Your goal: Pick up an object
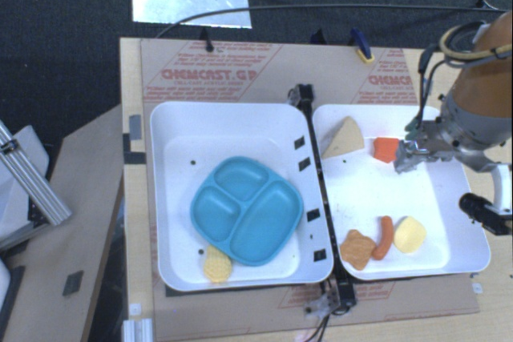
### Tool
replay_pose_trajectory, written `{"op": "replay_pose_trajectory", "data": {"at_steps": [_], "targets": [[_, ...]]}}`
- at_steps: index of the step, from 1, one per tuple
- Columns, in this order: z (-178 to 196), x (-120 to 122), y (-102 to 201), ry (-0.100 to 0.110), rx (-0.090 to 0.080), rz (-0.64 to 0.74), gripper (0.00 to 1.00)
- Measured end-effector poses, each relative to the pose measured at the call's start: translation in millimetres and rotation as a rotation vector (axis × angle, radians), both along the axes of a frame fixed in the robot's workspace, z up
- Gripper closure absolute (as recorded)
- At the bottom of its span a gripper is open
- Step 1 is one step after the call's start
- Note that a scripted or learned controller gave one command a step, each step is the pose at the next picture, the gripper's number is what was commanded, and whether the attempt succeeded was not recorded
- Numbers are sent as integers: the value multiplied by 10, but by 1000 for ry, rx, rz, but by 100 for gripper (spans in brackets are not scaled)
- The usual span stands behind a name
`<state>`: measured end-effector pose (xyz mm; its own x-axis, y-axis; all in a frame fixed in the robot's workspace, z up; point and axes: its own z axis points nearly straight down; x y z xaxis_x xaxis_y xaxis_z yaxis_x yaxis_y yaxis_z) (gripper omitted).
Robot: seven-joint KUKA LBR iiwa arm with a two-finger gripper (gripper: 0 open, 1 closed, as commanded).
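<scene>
A grey KUKA arm with an orange band above its wrist reaches in over the right-hand shallow white bin (473, 256), its two-finger gripper (406, 158) poised at the bin's far side, just beside a small orange-red block (385, 149). Whether the fingers are spread or closed cannot be told from this slanted overhead view, and nothing is seen between them, so no grasp can be claimed.

The step in hand appears to be the approach: the tool hangs low at the block's right side, the likeliest thing to be picked. The next move would call for centring the fingers over the block, settling around it and closing before any lift; the bin's far wall stands near and leaves little room for error.

Five loose items lie in the right bin: the orange-red block and one pale tan wedge (345, 138) near the far edge, and, near the front edge, one orange lumpy piece (357, 247), one slim red-orange sausage shape (384, 236) and one pale yellow rounded piece (409, 234), these three close together.

The left-hand shallow white bin (172, 172) carries two things: one blue plastic plate with three compartments (246, 209) at its middle, and one yellow ridged piece (216, 264) at the front edge, tucked against the plate's rim.
</scene>
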<state>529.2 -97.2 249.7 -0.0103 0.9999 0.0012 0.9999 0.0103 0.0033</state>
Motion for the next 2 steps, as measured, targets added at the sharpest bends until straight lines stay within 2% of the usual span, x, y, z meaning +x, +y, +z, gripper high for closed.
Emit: {"op": "replay_pose_trajectory", "data": {"at_steps": [1, 2], "targets": [[8, 107, 520, 0, 1, 1, 100], [-133, 107, 1013, 3, 1, 0, 100]]}}
